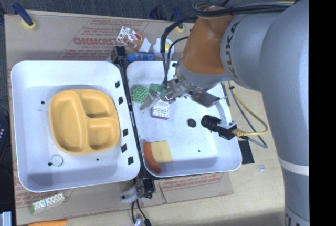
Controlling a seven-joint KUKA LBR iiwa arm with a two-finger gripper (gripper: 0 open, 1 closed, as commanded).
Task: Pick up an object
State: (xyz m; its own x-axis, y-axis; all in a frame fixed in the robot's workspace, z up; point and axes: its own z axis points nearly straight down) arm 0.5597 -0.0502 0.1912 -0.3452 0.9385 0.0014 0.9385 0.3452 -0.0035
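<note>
As the arm leans over the right bin [226, 159] | gripper [161, 98] hangs above a patterned cube [160, 110], grip state unreadable | green ball [139, 94] just beside | risk: crowded items deflect fingers, nudging cube away.

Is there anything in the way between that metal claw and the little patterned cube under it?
Nothing visible blocks it. The gripper sits right above the patterned cube in the right bin; the green ball lies just beside, to the left.

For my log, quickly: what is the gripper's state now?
Gripper: cannot be told; it hangs low in the right bin, by the green ball and the small patterned box.
</note>
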